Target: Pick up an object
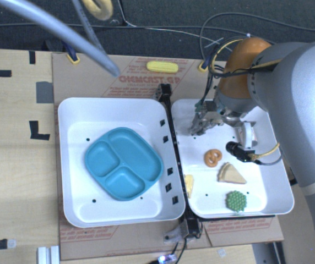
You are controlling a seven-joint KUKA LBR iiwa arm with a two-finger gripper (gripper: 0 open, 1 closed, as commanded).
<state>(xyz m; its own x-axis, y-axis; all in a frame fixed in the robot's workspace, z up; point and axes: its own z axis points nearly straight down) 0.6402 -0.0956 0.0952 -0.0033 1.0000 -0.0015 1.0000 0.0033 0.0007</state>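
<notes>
My gripper [201, 121] reaches down into the upper left part of the right bin [276, 199], its fingertips close to the bin floor. Nothing shows between its fingers. A brown pretzel [213, 158] lies below and to the right of the gripper, apart from it. A pale wedge like a sandwich piece [232, 174] sits just under the pretzel. A round green object [235, 201] rests near the bin's front edge. A small yellow piece [188, 185] lies against the bin's left wall.
The left bin [69, 202] holds a blue divided tray [123, 163]. A yellow banana-shaped object [162, 66] lies on the cardboard behind the bins. Cables loop above the right bin. A grey pole crosses the top left.
</notes>
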